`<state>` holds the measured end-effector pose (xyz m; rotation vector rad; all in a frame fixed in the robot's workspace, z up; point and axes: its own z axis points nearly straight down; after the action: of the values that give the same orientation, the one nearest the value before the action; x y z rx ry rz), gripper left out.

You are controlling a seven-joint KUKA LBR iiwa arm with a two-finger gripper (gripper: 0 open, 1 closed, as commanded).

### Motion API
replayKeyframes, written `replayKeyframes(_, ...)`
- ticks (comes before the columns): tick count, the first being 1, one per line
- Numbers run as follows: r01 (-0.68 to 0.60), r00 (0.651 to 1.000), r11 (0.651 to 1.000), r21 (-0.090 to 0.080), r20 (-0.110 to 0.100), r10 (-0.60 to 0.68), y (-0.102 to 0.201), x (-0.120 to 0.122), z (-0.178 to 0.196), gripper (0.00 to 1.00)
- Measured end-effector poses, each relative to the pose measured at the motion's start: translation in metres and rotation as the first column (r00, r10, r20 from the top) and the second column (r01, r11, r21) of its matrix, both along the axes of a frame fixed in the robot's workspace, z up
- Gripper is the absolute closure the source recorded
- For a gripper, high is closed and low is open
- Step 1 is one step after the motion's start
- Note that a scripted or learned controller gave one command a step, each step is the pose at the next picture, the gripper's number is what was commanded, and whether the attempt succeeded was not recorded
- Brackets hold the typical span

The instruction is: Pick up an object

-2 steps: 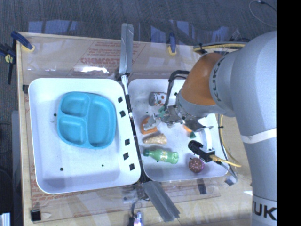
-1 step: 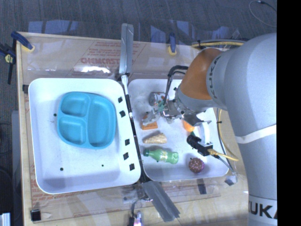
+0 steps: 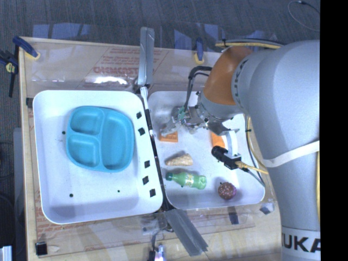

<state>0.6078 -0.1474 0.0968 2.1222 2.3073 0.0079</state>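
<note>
My gripper [image 3: 174,118] hangs low over the back left part of the right bin [image 3: 247,200], just above an orange wedge [image 3: 169,138] that lies by the bin's left wall. In front of the wedge rests a tan bread-like piece [image 3: 179,159]. A green bottle [image 3: 186,179] lies on its side nearer the front. A dark red ball [image 3: 227,190] sits at the front right. Partly hidden under the wrist is an orange piece [image 3: 218,140]. Nothing shows as held by the gripper.
The left bin [image 3: 49,194] holds a blue divided plate [image 3: 100,138]. A row of black clips [image 3: 147,165] runs along the wall between the bins. The big grey arm [image 3: 283,118] covers the right bin's right side. A black cable fitting [image 3: 225,158] juts from the wrist.
</note>
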Motion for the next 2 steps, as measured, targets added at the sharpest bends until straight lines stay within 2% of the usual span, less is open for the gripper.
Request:
replayKeyframes(1, 0.020, 1.000, 1.000, -0.001, 0.001, -0.020, -0.063, 0.033, 0.001, 0.00)
replayKeyframes(2, 0.023, 1.000, 1.000, -0.001, -0.001, -0.023, -0.061, 0.003, 0.000, 0.00)
